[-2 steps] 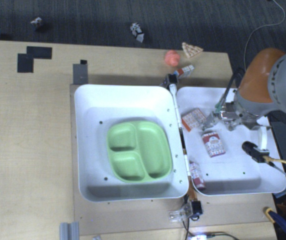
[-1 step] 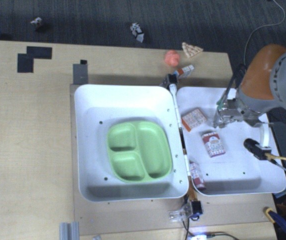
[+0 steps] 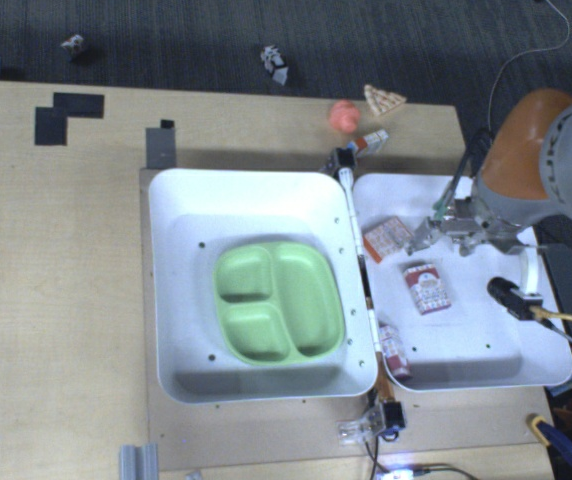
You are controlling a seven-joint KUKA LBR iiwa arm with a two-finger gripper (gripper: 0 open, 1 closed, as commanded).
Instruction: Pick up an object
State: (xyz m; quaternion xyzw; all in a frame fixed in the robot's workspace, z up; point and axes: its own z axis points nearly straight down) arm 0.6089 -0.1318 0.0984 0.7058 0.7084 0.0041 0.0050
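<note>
1. Two shallow white bins of smooth moulded plastic with rounded corners stand side by side on a pale wooden bench; the right bin serves as the landmark below.
2. The left bin, touching the right bin along their shared rim, holds one glossy green tray, rounded and divided into three compartments.
3. Inside the right bin lie two flat printed cartons: a red-and-white carton near its middle, and an orange-and-white carton toward its left wall, tilted.
4. One small packet rests against the right bin's lower left corner; its detail is too blurred to tell.
5. The gripper, metallic, on a grey arm with an orange band, hangs over the right bin's upper part, apart from both cartons; whether its jaws are wide or narrow cannot be told.
6. Beyond the right bin's far rim sits one pink ball.
</note>
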